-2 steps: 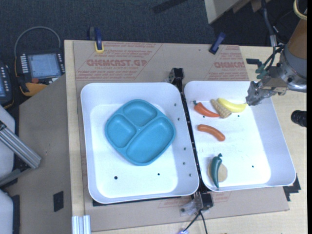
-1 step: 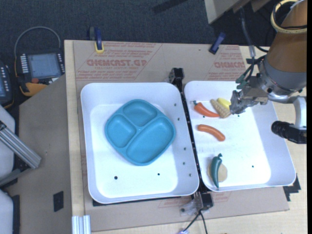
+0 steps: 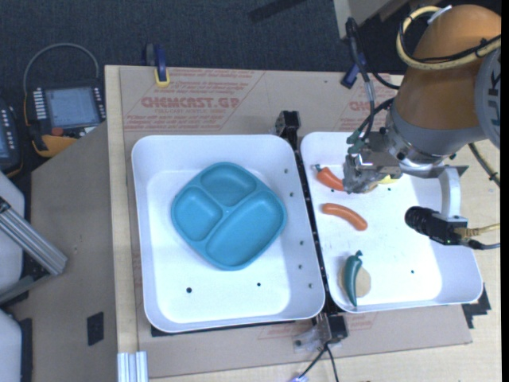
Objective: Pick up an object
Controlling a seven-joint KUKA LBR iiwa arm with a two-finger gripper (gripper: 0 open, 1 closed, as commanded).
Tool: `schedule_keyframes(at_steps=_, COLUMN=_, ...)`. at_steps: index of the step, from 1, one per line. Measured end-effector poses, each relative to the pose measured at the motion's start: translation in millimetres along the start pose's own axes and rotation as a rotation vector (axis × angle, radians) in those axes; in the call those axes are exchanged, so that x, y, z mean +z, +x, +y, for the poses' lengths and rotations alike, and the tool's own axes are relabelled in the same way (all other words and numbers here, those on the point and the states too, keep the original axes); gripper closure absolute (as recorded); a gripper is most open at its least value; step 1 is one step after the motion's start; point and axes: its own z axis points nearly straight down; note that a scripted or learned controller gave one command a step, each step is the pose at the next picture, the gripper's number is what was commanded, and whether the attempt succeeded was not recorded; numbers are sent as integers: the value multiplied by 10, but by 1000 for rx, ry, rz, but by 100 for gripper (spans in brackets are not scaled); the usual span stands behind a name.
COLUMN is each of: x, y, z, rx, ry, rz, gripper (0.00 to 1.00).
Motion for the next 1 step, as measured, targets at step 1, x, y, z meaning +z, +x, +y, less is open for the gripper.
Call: schedule_keyframes(at_steps=1, x=193, y=590, z=-25, rx=0, ry=2, rz=0, gripper=100)
